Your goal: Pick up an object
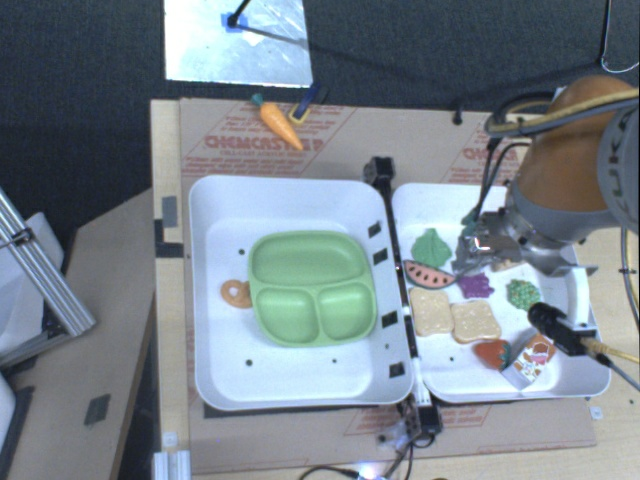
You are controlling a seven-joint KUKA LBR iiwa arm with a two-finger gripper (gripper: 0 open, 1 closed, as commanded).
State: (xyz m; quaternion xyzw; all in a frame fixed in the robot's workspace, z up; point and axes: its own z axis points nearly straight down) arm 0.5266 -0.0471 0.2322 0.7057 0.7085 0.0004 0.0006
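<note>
Right bin point(470, 388), near edge first: 1 white carton point(530, 360) at the near right corner, lying tilted. 1 red piece point(490, 353) just left of it, touching or nearly so. Behind those, 2 bread slices point(432, 313) side by side, edges touching, the right slice point(474, 320) just beside the red piece.

Next row back: 1 watermelon slice point(428, 274) close to the divider wall, 1 purple grape bunch point(476, 286) mid-bin, 1 broccoli point(522, 292) to its right. Farther back, 1 green leaf point(432, 246) just above the watermelon. That makes 8 loose items in this bin, all lying on the floor of the bin.

Gripper point(478, 246) is over the right bin, between leaf and grapes, just behind the grapes. Can't tell whether it is open or closed, or whether it is touching anything. Nothing visibly held. The grey arm comes in from the right.

Left bin point(210, 268): 1 green tray point(310, 288) with 3 compartments, centred, lying flat. 1 small orange ring point(237, 294) at the tray's left edge, touching or just beside it.

Beyond the bins: 1 carrot point(280, 125) on the card sheet point(340, 138), outside both bins. Farthest back, 1 shiny sheet point(238, 26) on the dark floor.
</note>
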